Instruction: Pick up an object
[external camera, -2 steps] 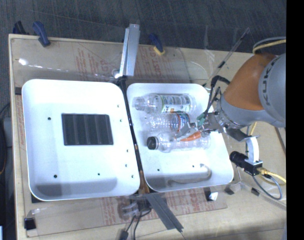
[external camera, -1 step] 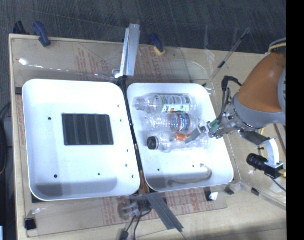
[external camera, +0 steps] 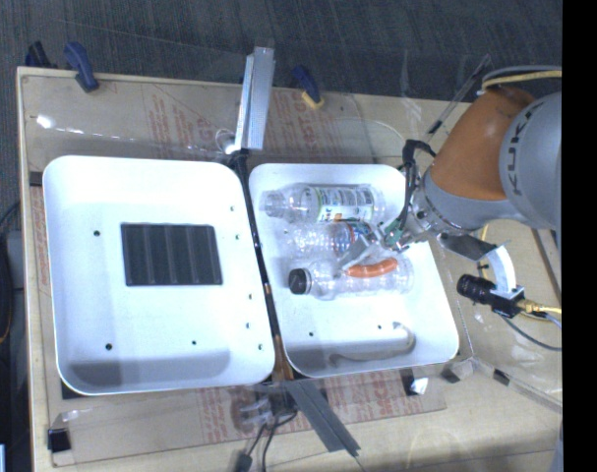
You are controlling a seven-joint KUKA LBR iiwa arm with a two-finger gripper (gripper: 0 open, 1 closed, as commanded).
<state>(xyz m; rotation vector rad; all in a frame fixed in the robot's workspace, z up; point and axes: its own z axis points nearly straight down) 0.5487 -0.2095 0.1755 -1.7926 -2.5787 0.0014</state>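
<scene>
In the right bin (external camera: pixel 431 337) lie several clear plastic things. A clear bottle with a printed label (external camera: pixel 323 204) rests on its side near the far wall. In front of it lies a clear bottle with a black cap (external camera: pixel 299 281), cap to the left, and an orange piece (external camera: pixel 371 270) shows at its right part. Crumpled clear plastic (external camera: pixel 328 239) sits between the two. My gripper (external camera: pixel 392 235) is low over the bin's right side, just above the orange piece and right of the labelled bottle. I see nothing lifted.
The left bin (external camera: pixel 72 195) holds a flat dark grey ribbed block (external camera: pixel 170 254). A metal bar (external camera: pixel 255 96) stands up behind the gap between the bins. Blue clamps (external camera: pixel 82 67) grip the bench's far edge. A pale curved piece (external camera: pixel 401 335) lies near the right bin's front wall.
</scene>
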